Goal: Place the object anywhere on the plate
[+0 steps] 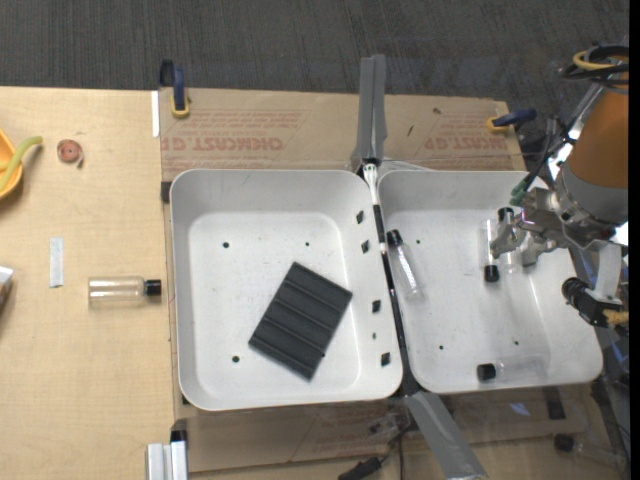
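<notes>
Clear plastic, the small vial point(404, 262) lies at the right bin's point(560, 368) left wall, long axis running up-down and slightly slanted. The gripper point(508, 250) hovers to its right; whether its jaws are open I cannot tell. The dark ribbed plate point(301, 320) lies in the left bin point(200, 368).

Dark grey carpet point(300, 28) runs along the top. Light wood bench point(80, 388) fills the left side, with brown cardboard point(240, 133) laid under the two white bins point(180, 268). Clamps at the back edge: a blue one point(170, 76) and another point(512, 120) to the right. Grey metal bar point(372, 108) sits upright between the bins. Lighting even, no hard shadows.
</notes>
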{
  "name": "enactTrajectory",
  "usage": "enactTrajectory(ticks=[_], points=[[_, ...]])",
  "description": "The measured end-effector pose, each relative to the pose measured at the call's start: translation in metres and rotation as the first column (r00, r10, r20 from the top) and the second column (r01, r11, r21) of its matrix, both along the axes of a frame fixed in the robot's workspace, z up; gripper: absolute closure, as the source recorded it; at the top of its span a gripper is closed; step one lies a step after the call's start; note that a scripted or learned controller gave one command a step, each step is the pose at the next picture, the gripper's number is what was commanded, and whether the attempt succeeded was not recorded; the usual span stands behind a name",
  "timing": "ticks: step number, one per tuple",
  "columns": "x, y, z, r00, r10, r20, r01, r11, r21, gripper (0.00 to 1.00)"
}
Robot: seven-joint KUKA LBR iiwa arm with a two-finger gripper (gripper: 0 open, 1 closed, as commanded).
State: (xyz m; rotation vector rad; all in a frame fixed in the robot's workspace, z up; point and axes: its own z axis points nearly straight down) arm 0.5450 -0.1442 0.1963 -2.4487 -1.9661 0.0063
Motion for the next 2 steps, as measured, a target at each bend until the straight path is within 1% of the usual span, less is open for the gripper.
enactTrajectory(ticks=[1, 2], points=[[0.058, 0.085, -0.006, 0.998, 0.067, 0.0, -0.067, 0.998, 0.0, 1.0], [0.107, 0.202, 0.005, 0.924, 0.383, 0.002, -0.383, 0.924, 0.0, 1.0]])
